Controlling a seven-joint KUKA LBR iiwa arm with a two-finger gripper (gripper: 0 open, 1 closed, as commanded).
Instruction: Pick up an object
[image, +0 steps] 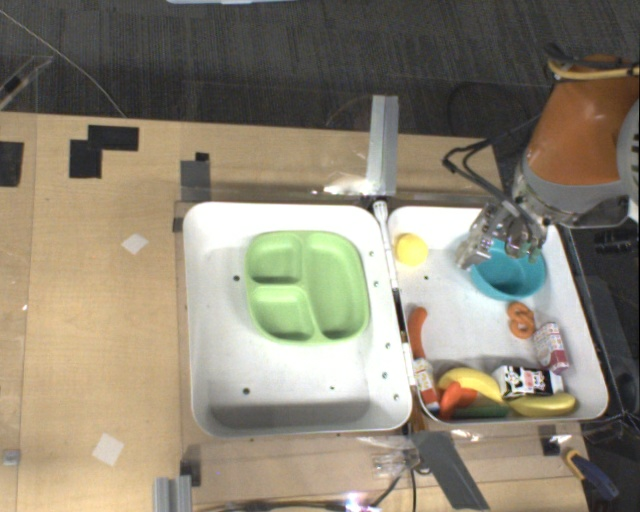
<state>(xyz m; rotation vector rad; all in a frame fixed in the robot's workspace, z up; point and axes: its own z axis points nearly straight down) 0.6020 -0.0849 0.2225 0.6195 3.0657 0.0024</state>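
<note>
Bowl, a blue one, is judged the thing being gone for: it sits in the far right part of the right bin, and the gripper hangs directly over its far rim. Whether the jaws are open or shut cannot be told, since the metal parts are seen from above and blur into one cluster; nothing is seen held between them.

For a good grasp, one side of the rim should be straddled, with one side of the gripper inside the bowl and the other outside, and the descent should be stopped short of the bin floor. A closing on the curved wall alone is likely to slip, so the rim is the better hold. The lift should be made straight up, as the bin's right wall is near.

Just near of the bowl lies a pretzel, and beside that a small bottle; neither touches the bowl, yet both could be nudged if the bowl is dragged. A yellow ball rests to the left by the divider, well apart. Along the near wall a carton, a banana and a carrot are piled together, with a chilli left of centre. In the left bin a green tray is set.
</note>
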